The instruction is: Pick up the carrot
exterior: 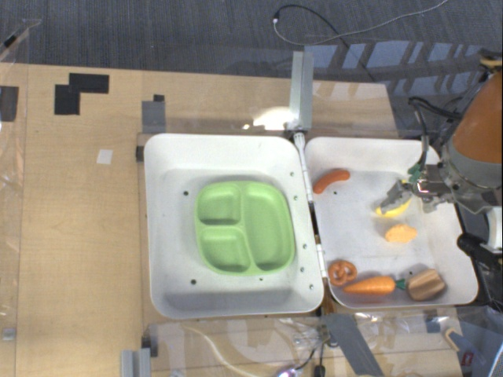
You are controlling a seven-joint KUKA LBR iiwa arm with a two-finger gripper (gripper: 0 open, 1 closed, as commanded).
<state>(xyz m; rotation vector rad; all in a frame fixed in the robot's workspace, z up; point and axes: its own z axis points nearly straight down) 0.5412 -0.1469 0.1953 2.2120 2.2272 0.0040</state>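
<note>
The carrot point(371, 286) is orange with a green stem end and lies flat along the front edge of the right bin point(357, 155). It sits between a pretzel point(342, 271) and a brown bread roll point(426, 285). My gripper point(407, 190) hangs at the right side of the same bin, well behind the carrot. It is right over a yellow banana-like piece point(393, 206), which it partly covers. Nothing touches the carrot.
A reddish sausage point(331, 180) lies at the back left of the right bin, and a pale orange chip-like piece point(401, 233) sits near its middle. The left bin point(165, 289) holds a green sectioned plate point(244, 226). Cables run behind the arm at right.
</note>
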